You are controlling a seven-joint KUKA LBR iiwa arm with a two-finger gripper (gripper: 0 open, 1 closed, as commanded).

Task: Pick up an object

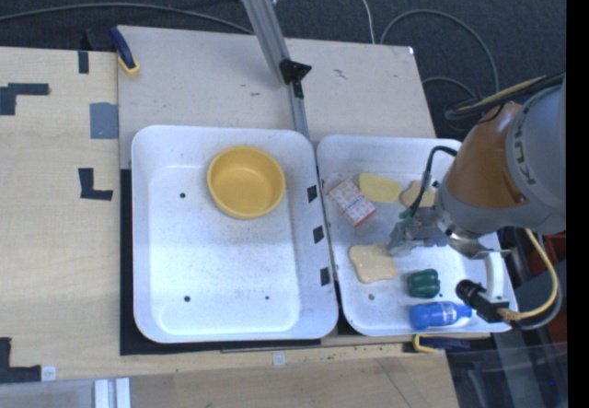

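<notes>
Your gripper [405, 236] sits low inside the right bin [386, 153], the arm's orange band [479, 167] and grey body reaching in from the right and covering that bin's right half. Its tip is down between the pale yellow piece [379, 187] above it and the tan slab [371, 262] just below and to its left. From this slanted overhead view you cannot tell how the fingers are set; the wrist hides them and nothing is visibly between them, so do not log a grasp.

All candidate objects lie in the right bin: the red-and-white patterned box [352, 201] near the bin's left wall, the pale yellow piece beside it, the tan slab lower down, the dark green object [423, 283] and the blue bottle [440, 314] lying on its side at the near edge. They are crowded close together, which probably explains why the tip comes down in the gap between them rather than onto a chosen item.

The left bin [166, 240] carries a yellow bowl [246, 180], upright, well apart from the gripper.

Judgement: the nearest target is the tan slab; it looks flat and low, so expect a poor pinch. Risk: nudging the pale yellow piece.
</notes>
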